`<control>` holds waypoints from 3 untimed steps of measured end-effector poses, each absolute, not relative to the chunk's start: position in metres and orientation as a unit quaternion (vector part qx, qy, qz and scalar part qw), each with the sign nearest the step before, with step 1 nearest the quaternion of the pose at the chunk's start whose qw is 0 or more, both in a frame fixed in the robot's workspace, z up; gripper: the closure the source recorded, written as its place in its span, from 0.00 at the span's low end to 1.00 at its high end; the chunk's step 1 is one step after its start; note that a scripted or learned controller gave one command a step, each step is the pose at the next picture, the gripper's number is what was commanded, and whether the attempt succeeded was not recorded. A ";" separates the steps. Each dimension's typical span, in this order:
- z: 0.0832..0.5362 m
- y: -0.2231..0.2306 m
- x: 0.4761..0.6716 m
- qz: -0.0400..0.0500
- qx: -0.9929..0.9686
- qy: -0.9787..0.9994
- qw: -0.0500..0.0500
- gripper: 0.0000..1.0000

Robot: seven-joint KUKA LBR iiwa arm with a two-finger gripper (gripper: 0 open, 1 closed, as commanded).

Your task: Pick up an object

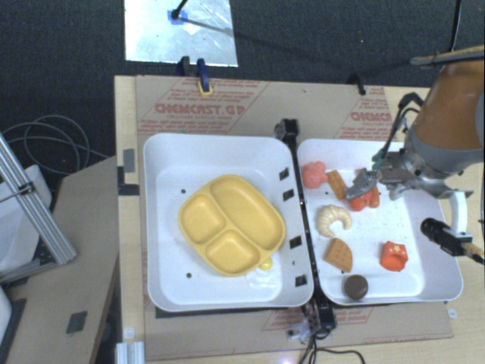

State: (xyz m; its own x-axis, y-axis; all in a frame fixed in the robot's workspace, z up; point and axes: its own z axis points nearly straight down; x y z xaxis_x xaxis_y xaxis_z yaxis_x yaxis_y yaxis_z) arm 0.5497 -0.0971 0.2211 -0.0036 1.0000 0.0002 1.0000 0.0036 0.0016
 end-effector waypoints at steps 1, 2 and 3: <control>0.080 -0.131 0.509 -0.001 0.708 0.706 0.000 0.00; 0.086 -0.156 0.576 0.002 0.705 0.709 0.004 0.00; 0.086 -0.188 0.635 0.002 0.705 0.709 0.004 0.00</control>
State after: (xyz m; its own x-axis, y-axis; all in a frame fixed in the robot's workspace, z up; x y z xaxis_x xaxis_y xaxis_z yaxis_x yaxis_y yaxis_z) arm 0.6355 -0.1885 0.0862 -0.0051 1.0000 -0.0035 0.9999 0.0051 0.0091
